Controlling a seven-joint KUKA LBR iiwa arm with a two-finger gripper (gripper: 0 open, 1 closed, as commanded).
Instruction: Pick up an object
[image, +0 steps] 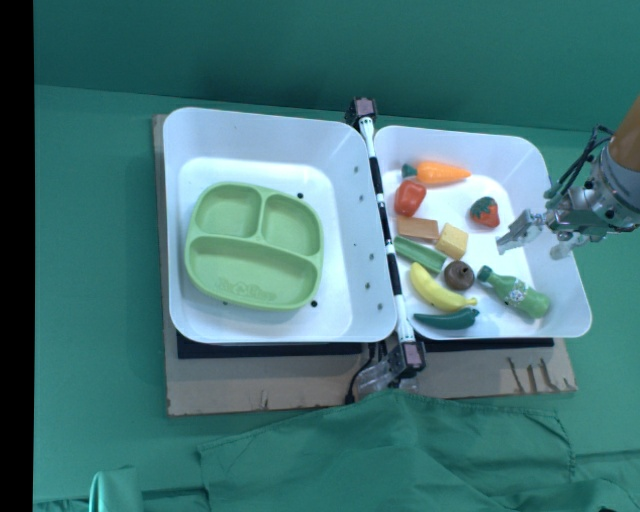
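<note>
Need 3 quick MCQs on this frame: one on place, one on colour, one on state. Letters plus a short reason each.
1. Where is the green divided plate?
A. left bin
B. right bin
C. on the cloth

2. What colour is the toy bottle?
A. red
B. green
C. yellow

3. What is between the fingers of the gripper?
A. the carrot
B. the banana
C. nothing

Key:
1 A: it lies flat in the left bin, away from the toys.
2 B: its body is green, near the right bin front edge.
3 C: the open fingers hang over bare bin floor, apart from the strawberry.
</note>
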